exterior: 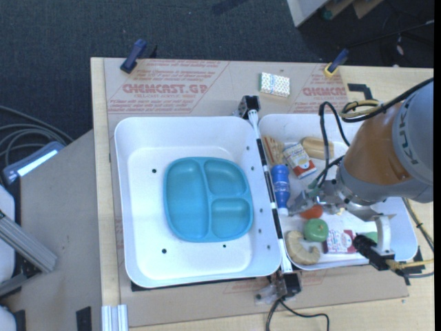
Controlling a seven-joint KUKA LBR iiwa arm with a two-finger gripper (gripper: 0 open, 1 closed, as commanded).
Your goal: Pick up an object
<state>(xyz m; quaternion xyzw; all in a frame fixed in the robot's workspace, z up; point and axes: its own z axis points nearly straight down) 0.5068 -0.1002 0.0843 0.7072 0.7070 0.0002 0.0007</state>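
Two white bins sat side by side on the bench. The left bin [138, 185] held a blue divided plate [208, 198], lying flat near its middle, with three compartments facing up.

The right bin [406, 243] held a clutter of small things. A blue bottle [280, 183] lay along its left wall. Just right of that, toward the far end, was a small carton [298, 158] with red on it, and past it a tan roll [318, 146]. Near the front lay a bagel [303, 247], touching a green apple [316, 229] on its far side. A red piece [312, 212] sat just above the apple. A flat red-and-white packet [339, 241] lay beside the apple to the right.

The arm [382, 157] reached in from the right and covered much of that bin. The gripper [318, 197] was low among the things, just above the red piece and the apple, right of the bottle. Whether it was open or closed, or had hold of anything, could not be told.
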